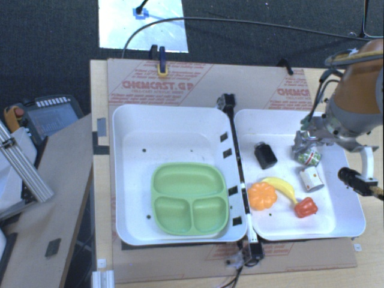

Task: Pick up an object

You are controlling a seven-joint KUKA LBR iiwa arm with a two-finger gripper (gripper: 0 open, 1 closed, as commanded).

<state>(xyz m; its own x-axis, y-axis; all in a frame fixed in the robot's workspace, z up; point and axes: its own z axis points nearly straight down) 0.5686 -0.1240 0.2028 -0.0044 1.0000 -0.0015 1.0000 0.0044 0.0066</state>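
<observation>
- On the bench [198,74], a brown sheet printed CHEMCAST lies under two shallow white bins set side by side.
- Dark carpet surrounds the bench; a shiny square plate [143,14] lies on it at the top, with a cable running off it.
- Left bin [138,137]: holds a green divided tray [189,198] with three compartments, sitting toward the bin's near right corner.
- Right bin [342,221]: holds all the small items, spread across its middle and right part.
- Arm [360,92] reaches in from the right, orange band visible, wrist over the right bin's far right part.
- Teach pendant [51,116] with a screen rests on a side table at far left, beside an aluminium rail [24,167].
- Gripper [307,144] is down at a green-and-white can [309,157], touching or just over it; cannot tell if the grasp is closed or apart.
- Banana [282,188] lies mid-bin, touching an orange round fruit [262,195] on its left.
- Black block [265,155] sits left of the can, apart from it.
- White cylinder with a red mark [311,178] lies just below the can, crowding that spot.
- Red pepper [305,207] sits near the banana's right tip.
- Yellow clamp [162,62] grips the bench's far edge.
</observation>
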